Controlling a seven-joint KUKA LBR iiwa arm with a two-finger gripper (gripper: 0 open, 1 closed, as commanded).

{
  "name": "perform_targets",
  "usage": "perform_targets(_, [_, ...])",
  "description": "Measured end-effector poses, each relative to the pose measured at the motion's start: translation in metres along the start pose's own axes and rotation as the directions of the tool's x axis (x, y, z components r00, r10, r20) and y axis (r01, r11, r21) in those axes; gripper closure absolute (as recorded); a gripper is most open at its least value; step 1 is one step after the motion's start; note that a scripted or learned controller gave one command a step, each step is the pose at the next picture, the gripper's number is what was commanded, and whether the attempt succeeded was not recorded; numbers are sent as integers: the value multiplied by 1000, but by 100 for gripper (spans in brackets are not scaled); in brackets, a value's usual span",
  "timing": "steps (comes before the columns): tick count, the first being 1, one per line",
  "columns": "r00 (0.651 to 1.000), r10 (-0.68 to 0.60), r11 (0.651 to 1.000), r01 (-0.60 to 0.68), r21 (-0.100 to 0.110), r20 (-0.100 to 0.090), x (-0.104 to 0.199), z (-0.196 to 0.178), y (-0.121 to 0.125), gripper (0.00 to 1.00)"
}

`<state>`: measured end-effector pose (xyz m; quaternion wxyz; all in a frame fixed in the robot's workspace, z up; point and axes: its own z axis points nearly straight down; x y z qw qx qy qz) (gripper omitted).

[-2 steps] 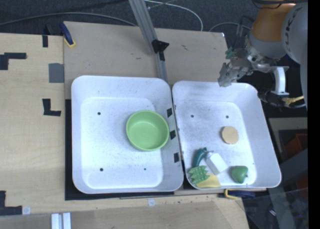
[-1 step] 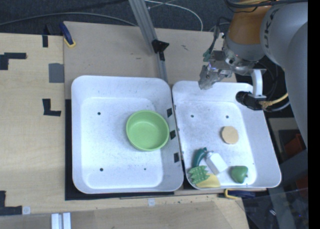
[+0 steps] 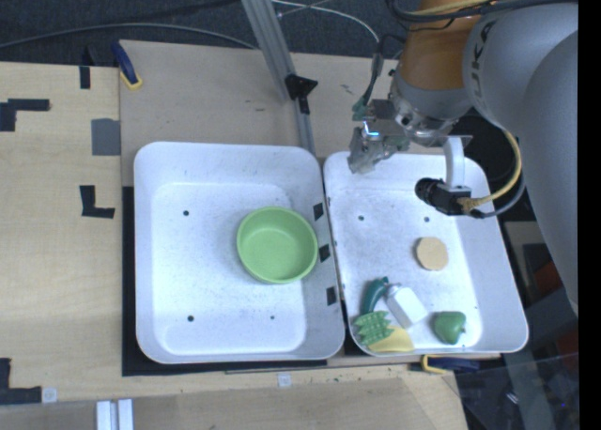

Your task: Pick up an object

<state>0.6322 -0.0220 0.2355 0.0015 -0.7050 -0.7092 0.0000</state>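
My gripper (image 3: 363, 157) hangs over the far left corner of the right bin (image 3: 488, 231), under the orange wrist band. Nothing shows between its fingers. Well below it in the same bin lie a tan round disc (image 3: 432, 253), a white block (image 3: 406, 306), a dark green stalk-like piece (image 3: 375, 293), a green ridged toy on a yellow piece (image 3: 374, 329) and a green pepper-like toy (image 3: 450, 326). A light green bowl (image 3: 276, 244) sits upright in the left bin (image 3: 169, 175), near its right side.
A slanted metal pole (image 3: 272, 38) stands behind the bins, close to the gripper's left. Cables and a black connector (image 3: 441, 194) hang from the wrist over the right bin. The wooden bench (image 3: 56, 231) extends to the left.
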Motion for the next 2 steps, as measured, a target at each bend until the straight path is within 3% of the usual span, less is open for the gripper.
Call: perform_targets(2, [1000, -2, 1000, 2, 1, 1, 120, 2, -12, 100])
